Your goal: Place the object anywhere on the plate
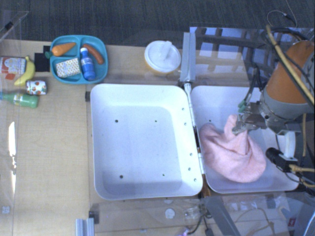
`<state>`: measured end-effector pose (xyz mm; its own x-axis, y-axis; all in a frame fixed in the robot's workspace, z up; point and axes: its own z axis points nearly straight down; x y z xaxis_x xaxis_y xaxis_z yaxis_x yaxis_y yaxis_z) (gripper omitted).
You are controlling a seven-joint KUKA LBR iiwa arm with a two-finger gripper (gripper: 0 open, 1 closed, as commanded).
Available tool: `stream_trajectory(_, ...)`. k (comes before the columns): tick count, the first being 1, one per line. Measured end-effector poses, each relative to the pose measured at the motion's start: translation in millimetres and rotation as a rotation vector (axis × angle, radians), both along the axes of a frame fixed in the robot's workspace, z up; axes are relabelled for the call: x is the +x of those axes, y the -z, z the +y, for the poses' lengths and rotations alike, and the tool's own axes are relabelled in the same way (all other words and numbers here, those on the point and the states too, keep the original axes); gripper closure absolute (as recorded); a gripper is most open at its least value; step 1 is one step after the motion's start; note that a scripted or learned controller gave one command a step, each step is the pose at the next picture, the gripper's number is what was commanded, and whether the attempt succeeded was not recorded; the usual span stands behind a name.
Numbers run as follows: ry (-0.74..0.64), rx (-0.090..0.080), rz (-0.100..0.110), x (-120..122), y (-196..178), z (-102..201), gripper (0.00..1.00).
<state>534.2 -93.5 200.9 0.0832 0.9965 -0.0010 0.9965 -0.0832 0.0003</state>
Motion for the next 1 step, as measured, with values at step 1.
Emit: stream_trajectory(1,-0.009,0.001,-0.001,1.1,-23.0,1.1,1.0)
